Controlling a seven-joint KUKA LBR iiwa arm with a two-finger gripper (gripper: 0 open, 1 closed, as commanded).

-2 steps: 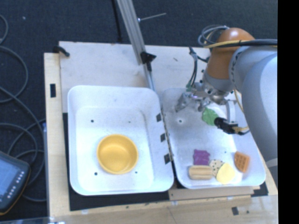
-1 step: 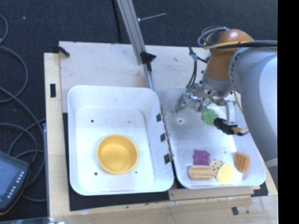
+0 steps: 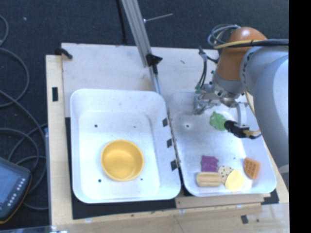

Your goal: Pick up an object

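My gripper [image 3: 202,106] hangs low over the far end of the right bin [image 3: 190,139], under the arm's orange band. A green object [image 3: 218,121] lies just to its right, apart from it. At the bin's near end sit a purple piece [image 3: 209,162], a tan roll [image 3: 208,179], a speckled round cookie [image 3: 224,171], a yellow piece [image 3: 235,181] and an orange waffle [image 3: 251,168]. Nothing shows in the gripper.
The left bin [image 3: 87,106] holds a yellow bowl [image 3: 122,159]. A slanted metal pole [image 3: 138,28] rises from between the bins at the back. The arm's grey body [image 3: 272,96] covers the right bin's far right side.
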